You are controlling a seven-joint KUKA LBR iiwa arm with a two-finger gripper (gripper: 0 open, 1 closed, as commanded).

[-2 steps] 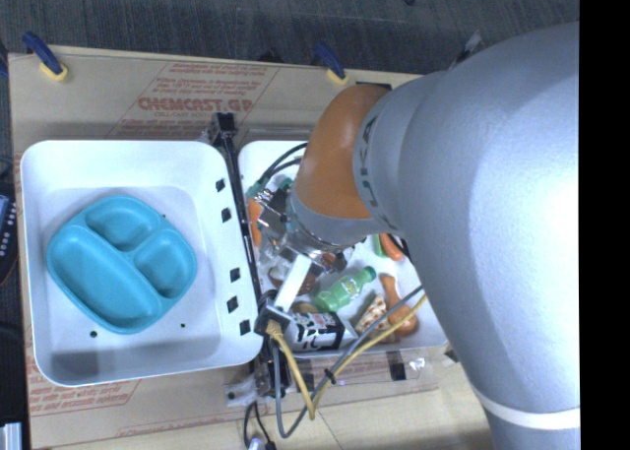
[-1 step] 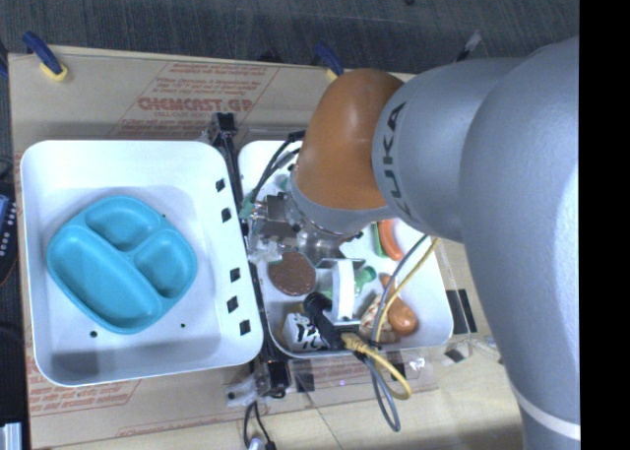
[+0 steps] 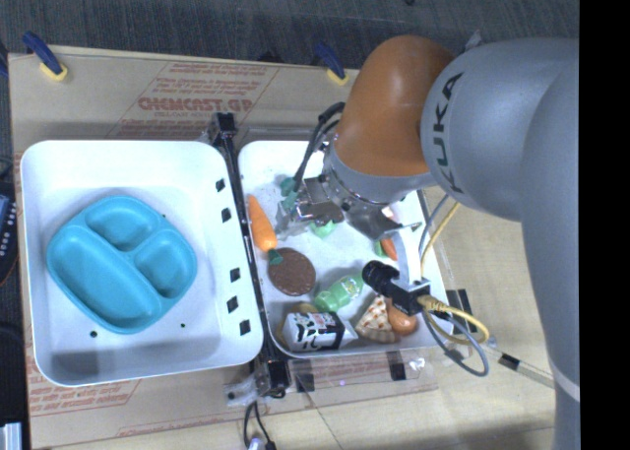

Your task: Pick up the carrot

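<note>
The carrot (image 3: 261, 225) lies by the right bin's (image 3: 258, 158) left wall, near the tool (image 3: 303, 208).

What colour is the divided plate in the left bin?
Light blue plate, in the camera view.

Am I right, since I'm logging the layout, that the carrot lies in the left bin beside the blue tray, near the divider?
Not quite. The camera view shows the carrot in the right bin, near the divider. The blue tray sits alone in the left bin.
</note>
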